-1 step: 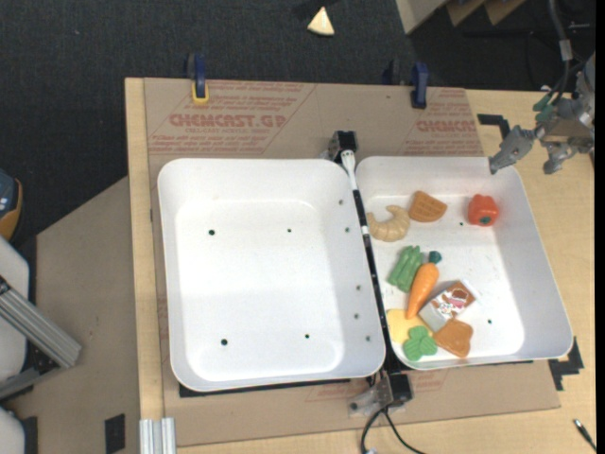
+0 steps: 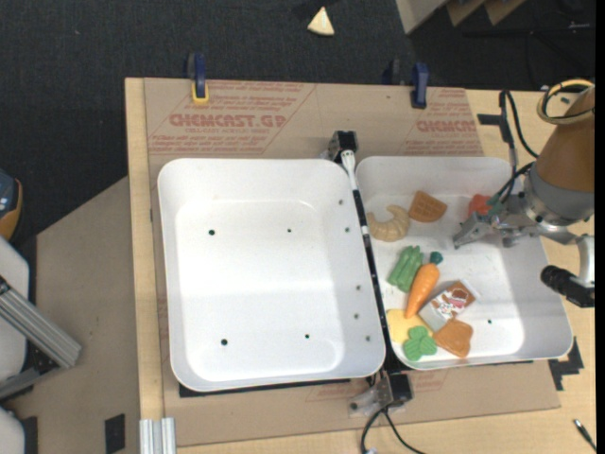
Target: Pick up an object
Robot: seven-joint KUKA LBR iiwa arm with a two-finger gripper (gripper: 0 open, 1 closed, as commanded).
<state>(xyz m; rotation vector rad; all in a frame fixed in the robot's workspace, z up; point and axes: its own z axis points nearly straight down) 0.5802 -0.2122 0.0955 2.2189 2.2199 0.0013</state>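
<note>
The right white bin holds several toy foods: a beige croissant, a brown toast piece, a green pod bundle, an orange carrot, a small red-and-white packet, a brown bread slice and a green leafy piece. My gripper hangs low over the bin's upper right part, open, its fingers spread with nothing between them. A small red object lies just behind the gripper, partly hidden by it.
The left white bin sits next to the right one, split from it by a black divider strip. Blue clamps hold the cardboard base. The arm's orange band stands above the right bin's far right edge.
</note>
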